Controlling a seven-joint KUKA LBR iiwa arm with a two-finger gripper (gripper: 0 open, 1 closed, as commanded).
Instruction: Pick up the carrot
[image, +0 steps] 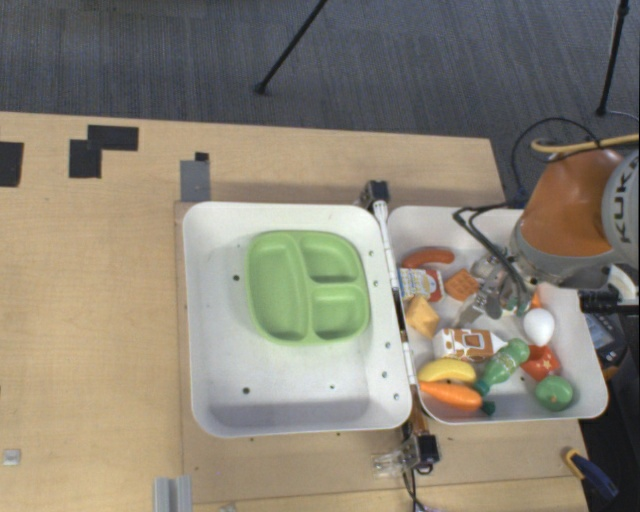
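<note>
1. Camera view, step in hand: judged to be the approach, with nothing lifted. Gripper (497, 297) hung low over the middle of the right bin (592, 395), beside the egg (539, 327) and above the small carton (466, 344). Fingers too blurred and cluttered to read; cannot tell how far apart, nor whether anything sat between them.

2. Carrot (452, 396) lay flat at the near edge of the right bin, orange body pointing left, green top at its right end. Lay just below the banana (447, 372), touching or nearly so, and apart from the gripper.

3. Next move, as a judgement: called for a shift toward the near edge of the bin, then a descent over the carrot's body with the fingers set across its width. Banana and bin wall left little room on either side, so a crooked approach could nudge the banana or close on both.

4. Right bin also held a green bottle (503, 365), a tomato (540, 362), a green round piece (554, 392), a cheese wedge (422, 317), a sausage (428, 258) and a small box (418, 283).

5. Left bin (215, 400) held a green divided plate (306, 287), nothing seen in its compartments.
</note>
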